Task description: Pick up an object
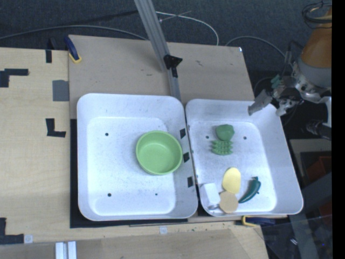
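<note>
My gripper hangs over the far right corner of the right bin, open, with nothing between its fingers. Below and to its left in that bin lie a dark green lump and a green ridged piece. Nearer the front edge sit a yellow oval object, a tan round piece, a green pepper-shaped toy and a small white block. A light green bowl stands upright in the middle of the left bin.
A grey metal pole slants across the bench behind the bins, ending near the seam between them. Cables run along the dark floor at the back. The wooden bench top extends to the left.
</note>
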Controlling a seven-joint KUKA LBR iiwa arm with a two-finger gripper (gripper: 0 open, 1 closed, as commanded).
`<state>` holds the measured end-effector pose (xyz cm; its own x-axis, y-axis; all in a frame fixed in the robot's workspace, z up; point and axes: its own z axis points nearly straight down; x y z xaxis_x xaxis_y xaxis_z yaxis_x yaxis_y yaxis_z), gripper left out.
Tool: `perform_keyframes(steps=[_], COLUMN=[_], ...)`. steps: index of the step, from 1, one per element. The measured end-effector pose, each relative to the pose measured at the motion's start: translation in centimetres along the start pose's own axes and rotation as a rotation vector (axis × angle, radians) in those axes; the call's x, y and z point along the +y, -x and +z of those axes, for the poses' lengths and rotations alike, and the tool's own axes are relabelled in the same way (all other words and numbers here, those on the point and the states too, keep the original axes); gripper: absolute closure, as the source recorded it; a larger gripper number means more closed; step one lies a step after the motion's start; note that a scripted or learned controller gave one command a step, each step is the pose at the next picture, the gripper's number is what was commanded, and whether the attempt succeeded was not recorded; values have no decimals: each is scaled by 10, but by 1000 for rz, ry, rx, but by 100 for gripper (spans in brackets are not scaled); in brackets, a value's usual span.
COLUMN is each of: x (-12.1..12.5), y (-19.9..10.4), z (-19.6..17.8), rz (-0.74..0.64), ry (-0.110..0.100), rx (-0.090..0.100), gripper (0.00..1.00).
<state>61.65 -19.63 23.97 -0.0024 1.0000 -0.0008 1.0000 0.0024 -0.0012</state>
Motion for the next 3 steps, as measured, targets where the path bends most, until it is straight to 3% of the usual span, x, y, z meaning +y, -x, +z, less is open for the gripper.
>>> perform_keyframes(steps=[1, 3], x=[0, 4], y=[0, 2], z=[0, 107], rz=[0, 1], ry=[0, -5], rx=[0, 0], gripper=[0, 0])
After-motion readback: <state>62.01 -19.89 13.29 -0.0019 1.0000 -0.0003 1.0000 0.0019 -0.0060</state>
